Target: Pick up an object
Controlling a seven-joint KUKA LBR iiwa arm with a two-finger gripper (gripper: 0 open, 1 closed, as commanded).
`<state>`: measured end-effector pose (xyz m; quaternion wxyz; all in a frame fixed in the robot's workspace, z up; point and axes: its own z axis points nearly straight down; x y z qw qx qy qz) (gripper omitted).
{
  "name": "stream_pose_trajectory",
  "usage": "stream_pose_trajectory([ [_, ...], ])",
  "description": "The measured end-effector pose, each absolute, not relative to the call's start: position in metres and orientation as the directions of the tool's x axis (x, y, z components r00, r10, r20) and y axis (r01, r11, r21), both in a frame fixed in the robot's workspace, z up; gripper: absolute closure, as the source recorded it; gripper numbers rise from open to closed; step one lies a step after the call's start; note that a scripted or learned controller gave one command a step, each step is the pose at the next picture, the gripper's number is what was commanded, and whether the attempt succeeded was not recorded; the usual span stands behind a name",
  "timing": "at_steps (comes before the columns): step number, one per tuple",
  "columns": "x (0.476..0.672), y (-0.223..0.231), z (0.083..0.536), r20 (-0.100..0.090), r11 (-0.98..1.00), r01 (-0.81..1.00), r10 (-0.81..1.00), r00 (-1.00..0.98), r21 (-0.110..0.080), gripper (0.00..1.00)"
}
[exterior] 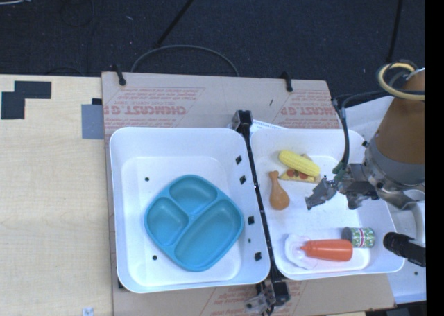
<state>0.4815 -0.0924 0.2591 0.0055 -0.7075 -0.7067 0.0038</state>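
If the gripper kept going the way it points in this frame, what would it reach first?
The gripper points toward the view's left, across the right bin. The brown drumstick-shaped toy lies first in that line, though height above the bin floor is unclear, so it might pass over it.

The arm (pixel 402 127) came in from the right side of the camera view. Its orange band was the widest part and stood above a grey wrist section. From the wrist the body went down and to the left, ending in the gripper (pixel 318 198). The gripper was dark grey and pointed to the left at a low angle. It looked slightly parted at the tip, but the view was too small and dark to say this surely.
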Motion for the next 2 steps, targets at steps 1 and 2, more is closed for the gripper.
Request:
stream_pose_trajectory([
  [1, 0.483, -0.093, 0.264, 0.001, 0.000, 1.000, 1.000, 0.000, -0.004, 0.00],
  [2, 0.480, -0.090, 0.220, 0.002, 0.000, 1.000, 1.000, 0.000, -0.008, 0.00],
])
